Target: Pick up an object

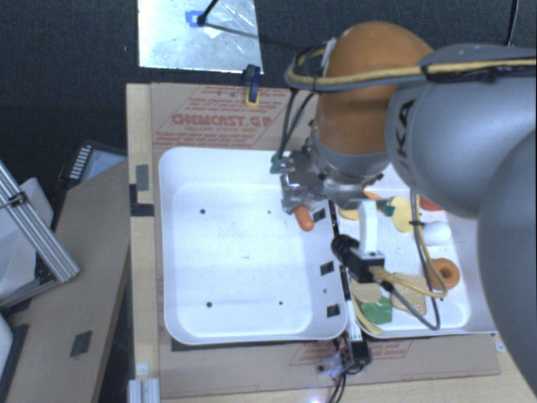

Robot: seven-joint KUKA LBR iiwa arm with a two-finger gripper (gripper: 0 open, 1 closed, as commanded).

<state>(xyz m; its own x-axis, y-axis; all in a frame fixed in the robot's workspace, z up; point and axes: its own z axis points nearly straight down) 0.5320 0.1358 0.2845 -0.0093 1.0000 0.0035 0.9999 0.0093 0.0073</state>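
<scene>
So the left bin sits off to the left of the fingers. The gripper hangs over the divide between the two bins, and there's a small orange carrot-looking piece right at its tip. Looks like it's pinched there, but honestly I can't tell if the fingers are clamped on it or just beside it, too much metal in the way. To the right of the fingers, the right bin has a white egg-ish thing, an orange ring and a green bit. My guess: the carrot piece is light, rigid plastic, kinda slick, so grab across its middle.
</scene>
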